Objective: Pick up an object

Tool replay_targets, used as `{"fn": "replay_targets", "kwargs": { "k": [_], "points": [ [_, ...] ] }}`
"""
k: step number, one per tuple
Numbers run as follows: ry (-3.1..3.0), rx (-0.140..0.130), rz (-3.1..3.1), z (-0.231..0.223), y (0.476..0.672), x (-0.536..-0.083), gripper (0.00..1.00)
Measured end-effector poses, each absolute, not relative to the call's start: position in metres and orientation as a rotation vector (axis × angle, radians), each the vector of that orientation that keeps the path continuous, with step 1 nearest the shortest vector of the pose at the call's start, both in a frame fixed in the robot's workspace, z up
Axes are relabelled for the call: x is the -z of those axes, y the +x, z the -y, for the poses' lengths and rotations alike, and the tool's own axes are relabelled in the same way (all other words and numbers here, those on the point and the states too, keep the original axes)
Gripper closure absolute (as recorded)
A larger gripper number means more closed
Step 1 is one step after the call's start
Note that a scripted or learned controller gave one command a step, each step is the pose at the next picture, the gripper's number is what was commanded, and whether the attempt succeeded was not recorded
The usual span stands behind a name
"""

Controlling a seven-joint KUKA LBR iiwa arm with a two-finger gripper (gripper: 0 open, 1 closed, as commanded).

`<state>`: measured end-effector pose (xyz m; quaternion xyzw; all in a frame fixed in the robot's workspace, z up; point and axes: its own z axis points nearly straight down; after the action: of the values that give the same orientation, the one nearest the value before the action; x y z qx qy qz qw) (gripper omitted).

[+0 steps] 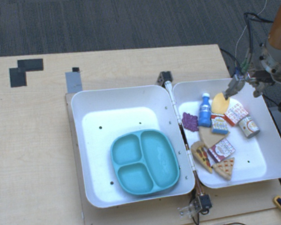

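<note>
The right bin holds a heap of toy food. There is a blue bottle, a yellow piece, a purple clump, a red-and-white packet, a small can and a pizza slice. My gripper hangs over the far right part of this bin, just above and to the right of the yellow piece. Its fingers are spread, it is open, and nothing sits between them.
In the left bin lies a teal divided plate. A rail separates the two bins. Cables hang beside the arm at the right edge. Black marks and a grey block sit on the wooden bench behind the bins.
</note>
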<state>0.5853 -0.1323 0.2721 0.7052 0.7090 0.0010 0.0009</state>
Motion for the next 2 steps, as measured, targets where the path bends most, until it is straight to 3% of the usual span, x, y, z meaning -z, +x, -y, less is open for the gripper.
{"fn": "replay_targets", "kwargs": {
  "k": [1,2],
  "points": [
    [2.215,-0.01,-2.218,0.133,0.525,-0.097,0.0],
    [2.209,-0.016,-2.21,0.085,0.492,-0.09,0.0]
  ]
}}
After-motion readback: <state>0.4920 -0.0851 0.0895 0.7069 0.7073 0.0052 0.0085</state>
